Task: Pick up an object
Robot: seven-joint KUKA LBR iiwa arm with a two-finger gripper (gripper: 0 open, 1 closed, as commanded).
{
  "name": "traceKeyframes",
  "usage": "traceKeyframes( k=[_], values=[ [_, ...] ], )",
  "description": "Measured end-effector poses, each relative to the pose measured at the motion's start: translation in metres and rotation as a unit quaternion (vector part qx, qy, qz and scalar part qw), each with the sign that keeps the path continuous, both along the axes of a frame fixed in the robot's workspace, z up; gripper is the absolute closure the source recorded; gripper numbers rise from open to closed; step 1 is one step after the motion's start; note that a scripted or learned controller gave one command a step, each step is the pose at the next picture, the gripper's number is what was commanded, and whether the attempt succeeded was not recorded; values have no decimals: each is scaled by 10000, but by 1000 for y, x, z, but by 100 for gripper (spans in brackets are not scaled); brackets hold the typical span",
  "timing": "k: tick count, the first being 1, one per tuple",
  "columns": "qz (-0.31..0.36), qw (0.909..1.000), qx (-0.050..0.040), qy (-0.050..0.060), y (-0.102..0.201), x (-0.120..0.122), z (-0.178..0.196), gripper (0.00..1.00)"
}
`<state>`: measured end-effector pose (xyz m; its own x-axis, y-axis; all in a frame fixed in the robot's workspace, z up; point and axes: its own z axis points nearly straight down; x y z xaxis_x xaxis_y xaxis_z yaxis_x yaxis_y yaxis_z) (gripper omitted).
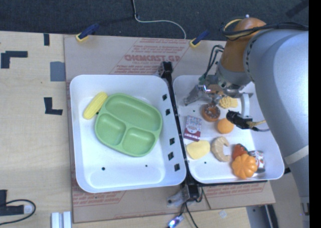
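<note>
From above, the gripper (209, 97) hangs low over the back of the right bin (271, 172), just above a round brown item (210, 112); whether its fingers are apart or together I cannot tell. Nearby lie an orange ball (225, 126), a small red-and-white packet (192, 127), a yellow piece (198, 149) and a small pumpkin (244, 166). The left bin (83, 172) bears a green divided plate (128, 124) with a corn cob (94, 105) beside it.

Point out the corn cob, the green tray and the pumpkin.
corn cob (95, 105), camera view, middle of the cob.
green tray (128, 124), camera view, divider between its compartments.
pumpkin (244, 166), camera view, centre of its top.
</note>
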<state>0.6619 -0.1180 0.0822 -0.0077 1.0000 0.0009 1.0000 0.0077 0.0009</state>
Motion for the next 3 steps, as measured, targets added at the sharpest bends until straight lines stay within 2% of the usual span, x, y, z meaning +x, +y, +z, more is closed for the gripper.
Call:
traceKeyframes(
  k=[1,2,3],
  values=[
    [-49,10000,-11,13,-63,-13,0,0],
    [-31,10000,-22,29,-61,-13,7,100],
    [-22,10000,6,43,-18,-33,4,100]
  ],
)
